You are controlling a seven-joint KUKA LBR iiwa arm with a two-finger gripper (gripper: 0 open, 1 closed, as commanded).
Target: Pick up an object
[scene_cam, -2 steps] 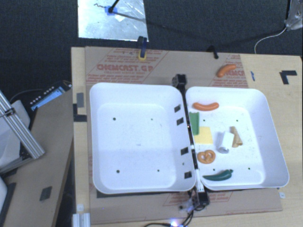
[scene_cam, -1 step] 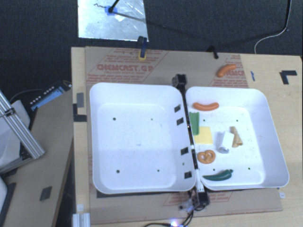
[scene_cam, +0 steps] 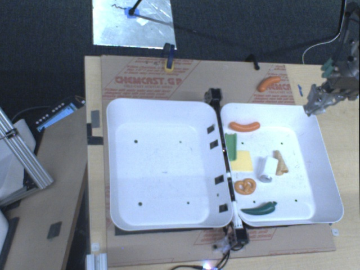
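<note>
Reaching in from the right, the gripper (scene_cam: 313, 107) hangs over the right bin's (scene_cam: 323, 151) far right corner, nothing visibly held, though I cannot tell its opening, well apart from the sausage (scene_cam: 244, 126), pretzel (scene_cam: 245, 186) and pepper (scene_cam: 259, 208) inside.
</note>
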